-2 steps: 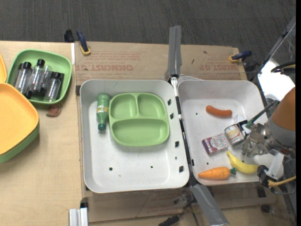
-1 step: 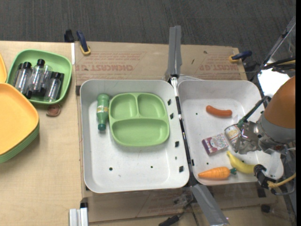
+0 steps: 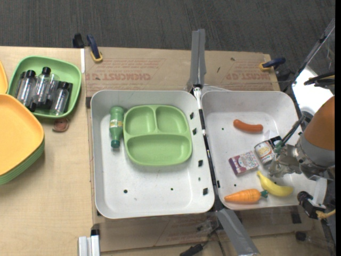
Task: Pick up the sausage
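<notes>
The sausage (image 3: 248, 125), orange-red and short, lies in the upper middle of the right bin (image 3: 224, 105), with nothing touching it. My gripper (image 3: 277, 166) reaches in from the right and sits low over the bin's right side. It is below and to the right of the sausage, close to a small can (image 3: 264, 151) and just above a banana (image 3: 275, 186). The arm's orange band (image 3: 325, 127) rises behind it.
A purple packet (image 3: 243, 162) and a carrot (image 3: 244, 197) also lie in the right bin. The left bin (image 3: 106, 185) holds a green divided plate (image 3: 157, 135) and a green bottle (image 3: 115, 126). A green tray of bottles (image 3: 45, 87) and stacked yellow plates (image 3: 18, 143) sit far left.
</notes>
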